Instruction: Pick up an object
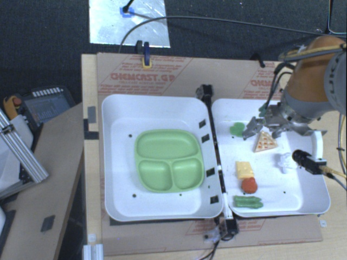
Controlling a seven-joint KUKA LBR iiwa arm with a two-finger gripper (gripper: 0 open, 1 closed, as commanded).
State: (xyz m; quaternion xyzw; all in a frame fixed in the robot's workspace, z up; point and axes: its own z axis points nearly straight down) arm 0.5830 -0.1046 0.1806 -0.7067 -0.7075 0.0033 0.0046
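Gripper (265,129) noted low over the far middle of the right bin (320,202), fingers (251,130) spread apart to left and right, not clamped on anything that can be seen. Directly near side of it, touching or almost touching: tan triangular slice (265,143), speckled red, flat on the bin floor. Could not tell whether the fingertips meet the slice, since its far tip is covered by the gripper body. Arm with orange band (314,75) cut off at the right edge of the view, blocking the far right corner of the bin. Just left of the gripper, small green piece (237,128), shape hard to make out. To the right of the slice, small white crumpled thing (283,162), nearly lost against the white floor; could not identify. Nearer and to the left: yellow block (244,169) touching a red round piece (249,186) on its near side, then a long green pod (248,202) close to the near wall. All of these well apart from the fingers. Left bin (111,150) carrying a pale green divided tray (167,160), three compartments, roughly centred. Black clips (205,124) along the seam between the bins. Beyond the bins, blue and yellow clamp (145,54) on the board's far edge and a foil sheet (129,12) on the dark floor.
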